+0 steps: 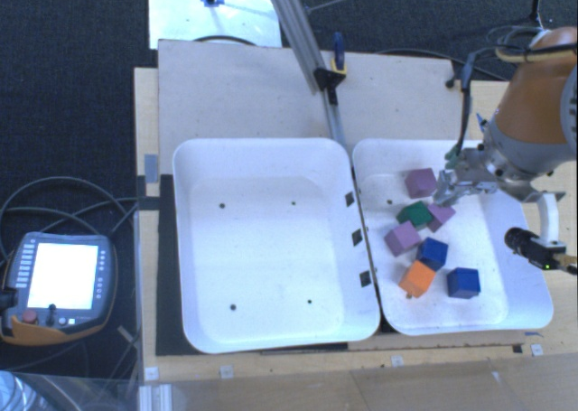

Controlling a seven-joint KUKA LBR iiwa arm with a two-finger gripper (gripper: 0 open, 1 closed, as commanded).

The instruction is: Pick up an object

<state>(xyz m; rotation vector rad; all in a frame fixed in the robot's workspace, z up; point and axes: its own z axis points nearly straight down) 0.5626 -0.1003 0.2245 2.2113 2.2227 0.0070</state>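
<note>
Gripper (449,191): metal; opening cannot be told.
Blocks: matte cubes; purple block (440,214) at gripper's 5 o'clock, green block (415,214) adjoining.
Right bin (524,310): smooth white.

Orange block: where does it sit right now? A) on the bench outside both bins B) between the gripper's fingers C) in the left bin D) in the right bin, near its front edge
D: the orange block lies in the right bin, toward the front, beside a blue block, well apart from the gripper.

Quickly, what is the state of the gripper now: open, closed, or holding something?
Gripper: cannot be told. It sits low in the right bin, above the purple cubes.
</note>
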